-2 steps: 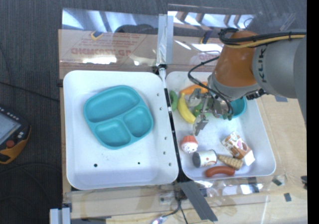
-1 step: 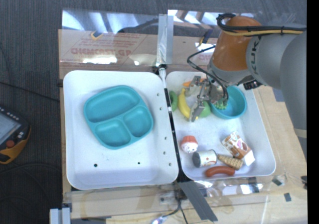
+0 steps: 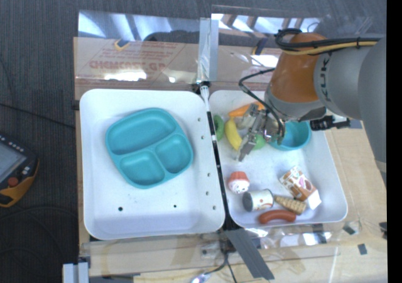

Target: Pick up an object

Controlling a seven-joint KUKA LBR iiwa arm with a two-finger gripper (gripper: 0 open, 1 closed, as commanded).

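The gripper is down in the right bin, low over the far-left part of it, right beside the yellow banana. That banana is smooth, bright yellow and gently curved; its long axis runs from the far side toward the near side, tilting slightly right at the near end. It lies at the bin's left wall, just right of a green piece tucked against the divider. Whether the fingers are spread or pressed together cannot be told from here, and nothing is clearly caught between them.

An orange carrot-like piece pokes out just beyond the banana, on the far side. A small teal bowl sits to the right of the gripper, partly under the arm's wrist.

Toward the near side of the same bin: a little red-and-white round toy, a white cylinder with a dark end, a red sausage, a waffle cone, and a printed brown-and-white packet.

The left bin holds a teal divided plate with three compartments, lying flat.
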